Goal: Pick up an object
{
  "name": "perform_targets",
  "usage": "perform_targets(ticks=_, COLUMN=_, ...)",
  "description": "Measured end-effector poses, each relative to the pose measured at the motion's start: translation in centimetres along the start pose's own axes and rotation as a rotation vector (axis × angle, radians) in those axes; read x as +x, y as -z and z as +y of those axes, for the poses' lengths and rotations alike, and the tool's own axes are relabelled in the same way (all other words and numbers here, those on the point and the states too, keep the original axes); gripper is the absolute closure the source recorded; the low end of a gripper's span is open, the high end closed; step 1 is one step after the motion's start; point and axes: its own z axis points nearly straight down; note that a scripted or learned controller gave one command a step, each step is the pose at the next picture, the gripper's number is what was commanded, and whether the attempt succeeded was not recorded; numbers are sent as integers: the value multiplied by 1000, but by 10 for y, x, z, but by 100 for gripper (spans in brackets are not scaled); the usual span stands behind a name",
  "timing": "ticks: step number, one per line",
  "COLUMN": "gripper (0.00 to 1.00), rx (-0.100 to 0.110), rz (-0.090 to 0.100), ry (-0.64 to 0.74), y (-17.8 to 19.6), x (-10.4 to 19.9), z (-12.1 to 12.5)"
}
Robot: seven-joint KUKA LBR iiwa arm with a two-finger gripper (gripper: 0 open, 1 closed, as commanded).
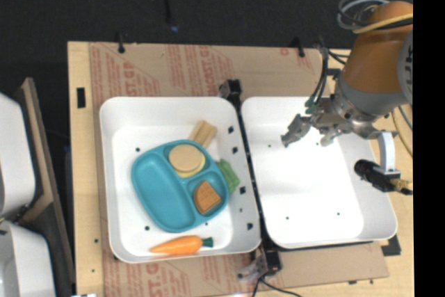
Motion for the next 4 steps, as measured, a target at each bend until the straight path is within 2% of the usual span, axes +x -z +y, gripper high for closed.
perform_targets(ticks=1, gripper=0, rx=7, rz=0, ry=-2, y=-98, x=-31, z=23)
perform_targets(ticks=2, gripper=0, rx=0, rz=-1, ry=-2, y=-81, x=-41, z=-9)
perform_targets(ticks=3, gripper=0, rx=-3, rz=-1, ry=0, y=-48, x=-50, z=-4)
perform_targets(ticks=4, gripper=0, rx=2, rz=-1, ry=0, y=-88, x=-61, z=25)
